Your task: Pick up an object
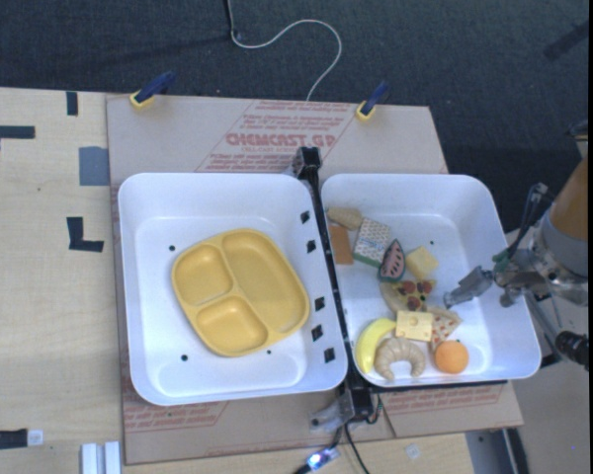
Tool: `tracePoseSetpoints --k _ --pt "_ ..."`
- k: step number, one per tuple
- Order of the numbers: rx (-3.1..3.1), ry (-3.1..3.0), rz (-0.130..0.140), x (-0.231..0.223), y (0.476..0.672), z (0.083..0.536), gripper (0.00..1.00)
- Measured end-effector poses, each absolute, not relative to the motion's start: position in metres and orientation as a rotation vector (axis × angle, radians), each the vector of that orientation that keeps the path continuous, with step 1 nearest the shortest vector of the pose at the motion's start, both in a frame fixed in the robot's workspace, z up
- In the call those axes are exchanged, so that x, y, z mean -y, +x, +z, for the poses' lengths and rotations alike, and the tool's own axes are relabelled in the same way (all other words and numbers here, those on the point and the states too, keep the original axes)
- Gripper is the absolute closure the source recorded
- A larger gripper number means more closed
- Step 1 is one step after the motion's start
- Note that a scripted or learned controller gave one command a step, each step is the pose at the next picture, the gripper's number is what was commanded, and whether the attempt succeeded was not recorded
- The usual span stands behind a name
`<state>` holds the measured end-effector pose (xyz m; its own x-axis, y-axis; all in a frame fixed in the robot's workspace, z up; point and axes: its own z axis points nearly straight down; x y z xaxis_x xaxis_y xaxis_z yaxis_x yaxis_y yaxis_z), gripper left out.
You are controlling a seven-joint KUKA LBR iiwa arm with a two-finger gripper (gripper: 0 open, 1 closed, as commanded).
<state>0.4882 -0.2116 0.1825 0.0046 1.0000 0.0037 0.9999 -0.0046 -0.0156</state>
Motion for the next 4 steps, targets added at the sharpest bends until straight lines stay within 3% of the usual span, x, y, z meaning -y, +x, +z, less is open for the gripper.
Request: tracePoseSetpoints --k 1,3,4 --pt "2.221 -2.220 0.003 0.211 0.492 0.190 0.00" --pt "2.220 -2.225 -0.001 0.216 0.481 0.094 0.00" --pt "2.223 -2.222 0.001 0.216 0.481 0.085 0.00"
